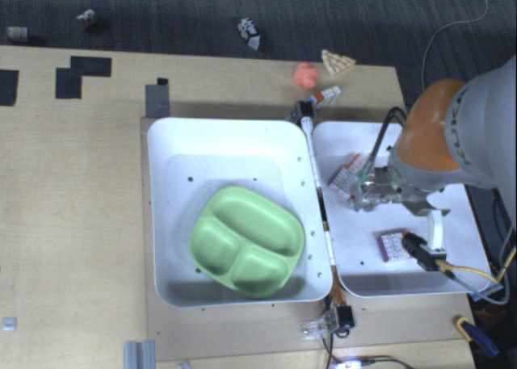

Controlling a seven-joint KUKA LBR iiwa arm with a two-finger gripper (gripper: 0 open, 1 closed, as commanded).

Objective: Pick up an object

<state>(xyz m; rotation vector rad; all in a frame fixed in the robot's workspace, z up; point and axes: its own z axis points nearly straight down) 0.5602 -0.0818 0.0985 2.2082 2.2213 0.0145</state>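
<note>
A green divided plate [246,238] lies in the left white bin [174,149]. In the right white bin [460,214] a small white and red packet [347,174] lies near the left wall, and a small purple packet [392,245] lies toward the front. My gripper [367,194] reaches in from the right and hangs low over the right bin, just right of and below the white and red packet. Whether it touches the packet cannot be made out. The arm's orange band [424,137] sits above it.
On the bench behind the bins lie a pink ball [304,75], a pizza-slice toy [338,61] and a small tube [327,96]. A black part with a yellow cable [424,253] overhangs the right bin's front right. A divider rail [317,190] separates the bins.
</note>
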